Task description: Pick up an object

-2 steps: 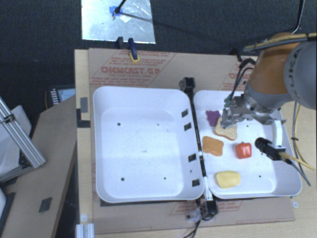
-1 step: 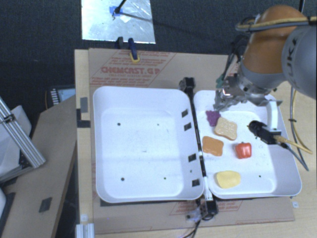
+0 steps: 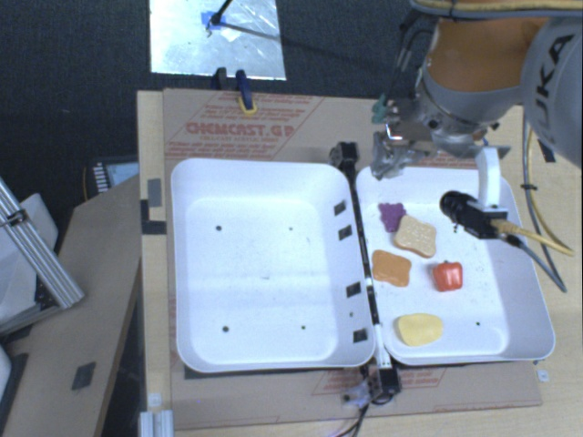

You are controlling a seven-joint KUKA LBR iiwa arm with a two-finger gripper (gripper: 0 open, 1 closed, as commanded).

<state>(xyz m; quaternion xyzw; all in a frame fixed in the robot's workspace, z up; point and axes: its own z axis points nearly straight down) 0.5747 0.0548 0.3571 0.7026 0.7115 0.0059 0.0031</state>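
Dark carpet surrounds the counter (image 3: 109, 244), where a cardboard sheet (image 3: 246, 121) lies under two white bins side by side. A foil square (image 3: 219, 25) sits on the floor beyond. Nothing but a few small holes marks the left bin (image 3: 260, 262). In the right bin (image 3: 519, 326) lie five small things: a purple piece (image 3: 392, 215) near the far rim, a toast slice (image 3: 416, 236) just beside it, an orange piece (image 3: 391, 268) close to the divider, a red pepper (image 3: 447, 276) toward the middle, and a yellow piece (image 3: 419, 329) near the front. From the right the arm (image 3: 496, 44) leans over, its jaws (image 3: 393, 157) hanging above the right bin's far left corner, just beyond the purple piece. How wide they stand, I cannot tell; nothing is visibly between them.
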